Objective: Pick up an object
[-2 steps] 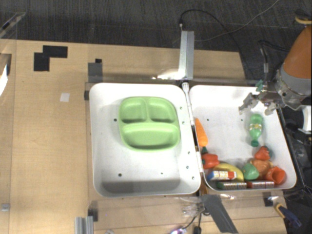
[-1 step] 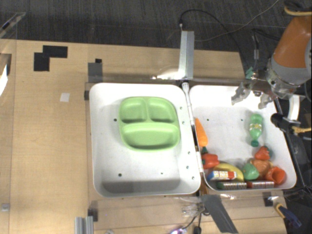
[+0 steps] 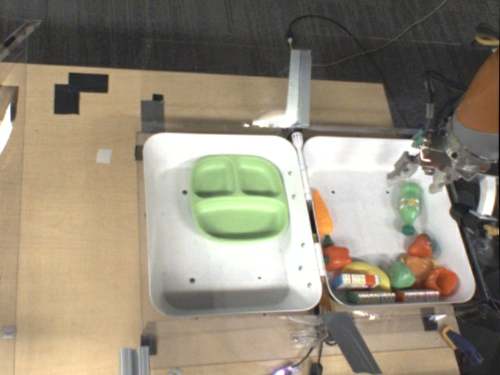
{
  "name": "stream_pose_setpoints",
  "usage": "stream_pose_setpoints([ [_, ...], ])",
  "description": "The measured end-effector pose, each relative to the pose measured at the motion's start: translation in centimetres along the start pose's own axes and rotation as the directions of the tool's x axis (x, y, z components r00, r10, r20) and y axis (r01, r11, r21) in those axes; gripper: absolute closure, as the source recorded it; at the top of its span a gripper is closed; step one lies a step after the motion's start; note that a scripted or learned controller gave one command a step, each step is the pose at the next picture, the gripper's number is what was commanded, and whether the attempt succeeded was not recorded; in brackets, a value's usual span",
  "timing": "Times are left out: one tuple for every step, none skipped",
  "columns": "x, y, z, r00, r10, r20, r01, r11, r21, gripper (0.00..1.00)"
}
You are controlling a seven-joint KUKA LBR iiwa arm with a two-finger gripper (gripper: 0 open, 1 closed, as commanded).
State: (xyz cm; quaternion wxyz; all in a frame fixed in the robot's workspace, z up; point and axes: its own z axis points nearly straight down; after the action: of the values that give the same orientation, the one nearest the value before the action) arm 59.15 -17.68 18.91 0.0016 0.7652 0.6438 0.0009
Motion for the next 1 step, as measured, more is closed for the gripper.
stream_pose_setpoints([
  [-1.73,-0.89,9.47,1.000,0.020,-0.001,-0.020,1.000,0.000,0.00],
])
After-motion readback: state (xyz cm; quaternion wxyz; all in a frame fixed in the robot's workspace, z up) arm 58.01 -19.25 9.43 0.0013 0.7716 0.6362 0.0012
